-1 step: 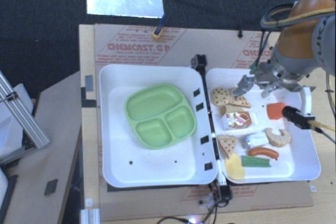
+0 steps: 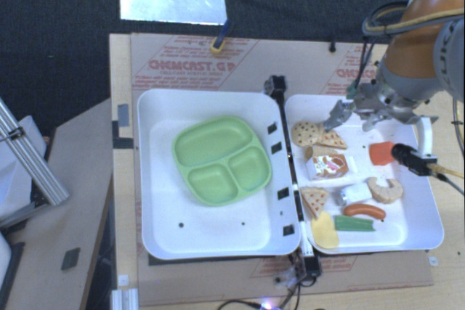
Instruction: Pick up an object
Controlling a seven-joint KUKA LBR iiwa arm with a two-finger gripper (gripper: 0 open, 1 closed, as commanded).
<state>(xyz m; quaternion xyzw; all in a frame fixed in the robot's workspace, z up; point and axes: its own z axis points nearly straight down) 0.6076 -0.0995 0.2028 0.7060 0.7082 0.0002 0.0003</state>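
My gripper point(image 2: 356, 118) hangs over the back of the right bin point(image 2: 429, 225), open, with nothing between its fingers. Its left finger point(image 2: 338, 114) points down toward a round cookie point(image 2: 306, 133) and a triangular cracker slice point(image 2: 333, 140) just below it. Further toy food lies in this bin: a white packet with a red picture point(image 2: 328, 167), an orange-red block point(image 2: 381, 153), a tan mushroom-like piece point(image 2: 385, 190), a red sausage point(image 2: 363, 211), a green bean point(image 2: 354, 225), a yellow piece point(image 2: 325, 232) and a second slice point(image 2: 314, 200).
The left bin point(image 2: 163, 229) holds a green divided plate point(image 2: 221, 160). A black clip rail point(image 2: 285, 156) separates the two bins. The arm's orange band point(image 2: 429, 7) and a black cable end point(image 2: 410, 160) hang over the right bin's right side.
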